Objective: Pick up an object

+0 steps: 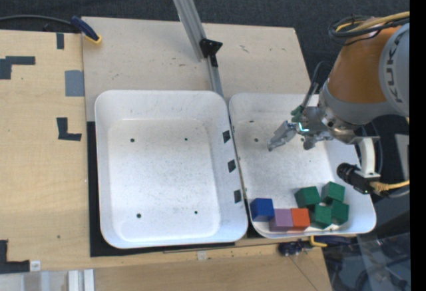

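Hand [290, 136] hangs above right bin [266, 110], blocks [299, 208] well apart (near corner).

The arm [373, 83] is a thick grey cylinder with a broad orange band, yellow and black cables looping above, and a small metallic wrist assembly with a teal light.

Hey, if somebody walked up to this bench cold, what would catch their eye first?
Probably the big orange and grey arm reaching in from the right, its gripper above the right bin. Next, the bright blocks bunched in that bin's near corner: a blue block, purple block, orange block and green blocks.
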`<state>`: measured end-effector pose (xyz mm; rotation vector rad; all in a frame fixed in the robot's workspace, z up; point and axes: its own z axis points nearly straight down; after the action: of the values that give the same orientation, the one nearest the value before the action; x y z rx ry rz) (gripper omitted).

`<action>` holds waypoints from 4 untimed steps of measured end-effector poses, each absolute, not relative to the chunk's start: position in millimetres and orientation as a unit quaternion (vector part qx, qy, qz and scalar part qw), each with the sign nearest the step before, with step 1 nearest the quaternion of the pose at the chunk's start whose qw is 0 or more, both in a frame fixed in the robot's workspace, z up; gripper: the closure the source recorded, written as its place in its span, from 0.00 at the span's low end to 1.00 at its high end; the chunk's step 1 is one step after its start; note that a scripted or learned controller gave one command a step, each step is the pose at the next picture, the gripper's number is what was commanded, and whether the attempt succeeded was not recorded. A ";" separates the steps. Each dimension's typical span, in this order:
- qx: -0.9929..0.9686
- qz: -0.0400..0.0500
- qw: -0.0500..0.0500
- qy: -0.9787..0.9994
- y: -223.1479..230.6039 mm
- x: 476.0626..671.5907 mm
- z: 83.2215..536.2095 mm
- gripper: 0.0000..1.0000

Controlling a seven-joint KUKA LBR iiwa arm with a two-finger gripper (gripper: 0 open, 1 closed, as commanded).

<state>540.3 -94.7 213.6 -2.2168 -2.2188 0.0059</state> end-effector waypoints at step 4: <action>-0.707 0.002 0.002 -0.708 -92.2 555.7 90.4 0.00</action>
<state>555.7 -92.2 90.4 -2.2176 -2.2208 0.0054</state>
